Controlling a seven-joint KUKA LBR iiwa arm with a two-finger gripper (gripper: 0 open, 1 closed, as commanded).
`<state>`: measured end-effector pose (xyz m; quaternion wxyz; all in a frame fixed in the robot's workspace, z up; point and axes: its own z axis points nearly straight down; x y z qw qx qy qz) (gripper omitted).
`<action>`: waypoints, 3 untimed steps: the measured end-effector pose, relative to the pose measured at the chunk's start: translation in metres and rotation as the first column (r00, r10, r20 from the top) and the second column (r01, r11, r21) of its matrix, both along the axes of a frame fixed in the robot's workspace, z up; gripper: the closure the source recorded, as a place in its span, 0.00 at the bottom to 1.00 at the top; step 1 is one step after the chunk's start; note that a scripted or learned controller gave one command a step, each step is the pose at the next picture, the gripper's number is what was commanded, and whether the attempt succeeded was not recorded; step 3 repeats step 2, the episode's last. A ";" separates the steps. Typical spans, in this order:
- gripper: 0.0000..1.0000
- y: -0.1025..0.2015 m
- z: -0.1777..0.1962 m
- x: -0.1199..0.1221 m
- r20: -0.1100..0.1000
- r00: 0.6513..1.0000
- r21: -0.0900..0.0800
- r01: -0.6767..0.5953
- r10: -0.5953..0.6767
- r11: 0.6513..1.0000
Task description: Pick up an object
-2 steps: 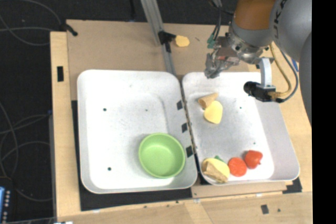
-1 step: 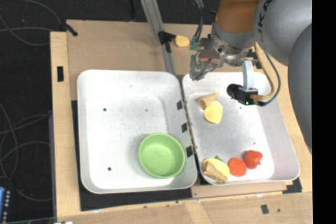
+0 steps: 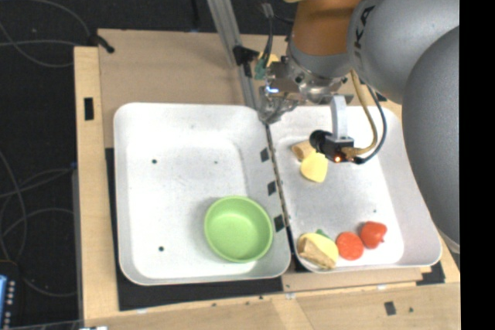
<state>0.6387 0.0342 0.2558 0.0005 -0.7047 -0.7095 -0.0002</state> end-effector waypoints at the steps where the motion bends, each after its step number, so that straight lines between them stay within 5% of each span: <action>1: 1.00 0.051 -0.023 -0.007 -0.002 1.000 -0.001 0.000 0.000 1.000; 2: 0.00 0.049 -0.022 -0.007 0.000 1.000 0.001 0.004 -0.004 1.000; 3: 0.00 0.049 -0.022 -0.007 0.000 1.000 0.001 0.004 -0.004 1.000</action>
